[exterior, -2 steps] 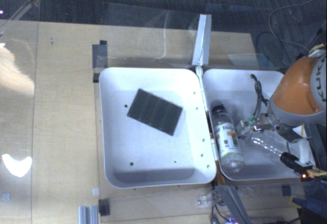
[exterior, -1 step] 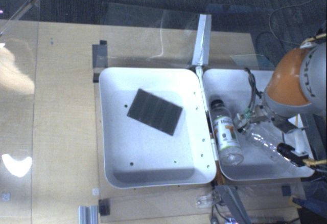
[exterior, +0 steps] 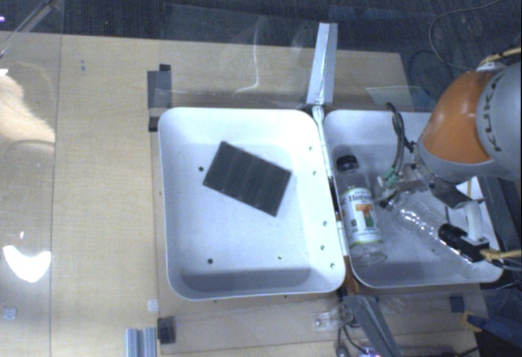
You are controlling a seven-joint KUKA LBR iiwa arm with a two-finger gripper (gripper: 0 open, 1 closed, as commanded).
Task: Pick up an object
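A small clear bottle (exterior: 358, 213) with a black cap and a green and orange label lies on its side along the left wall of the right bin (exterior: 424, 270). Just to its right lies a clear plastic piece (exterior: 418, 222), hard to make out. My gripper (exterior: 391, 186) hangs low over the right bin, between the bottle and the clear piece, close beside both. The grey wrist with its orange band (exterior: 458, 125) hides the bin's back right part. A dark ribbed rectangular pad (exterior: 247, 178) lies flat in the left bin (exterior: 245, 282).
The two white bins meet at a shared wall (exterior: 333, 200), with a metal post (exterior: 321, 74) standing behind it. Pale wooden benchtop (exterior: 81, 209) spreads to the left under a clear sheet.
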